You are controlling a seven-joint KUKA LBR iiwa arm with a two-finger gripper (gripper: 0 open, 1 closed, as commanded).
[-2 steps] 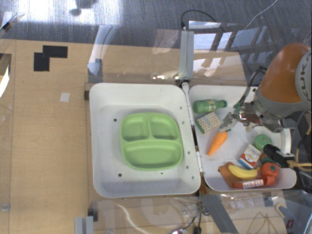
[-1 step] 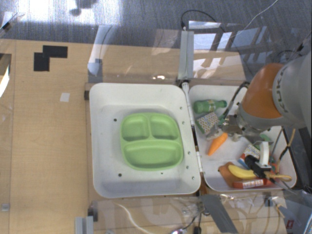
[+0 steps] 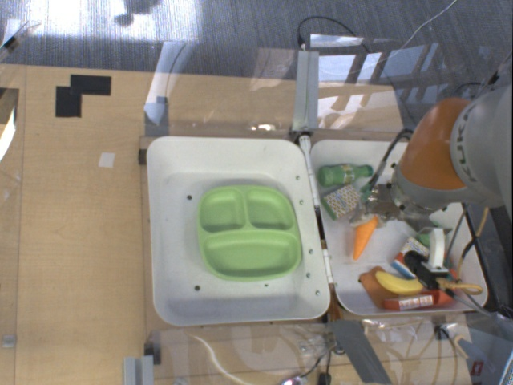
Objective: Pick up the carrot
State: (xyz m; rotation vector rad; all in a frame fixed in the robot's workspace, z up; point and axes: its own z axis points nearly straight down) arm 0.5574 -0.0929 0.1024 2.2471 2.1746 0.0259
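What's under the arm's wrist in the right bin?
The carrot pokes out from below the gripper, beside a green bottle. The arm covers the carrot's upper end and the bin floor behind it.

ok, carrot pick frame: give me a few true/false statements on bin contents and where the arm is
1. The carrot lies in the right bin. True.
2. The green divided plate sits in the right bin. False: it is in the left bin.
3. The carrot lies on the plate. False: it lies on the right bin's floor.
4. The arm is over the right bin, its wrist just above the carrot's top end. True.
5. The banana lies nearer the bin's front edge than the carrot. True.
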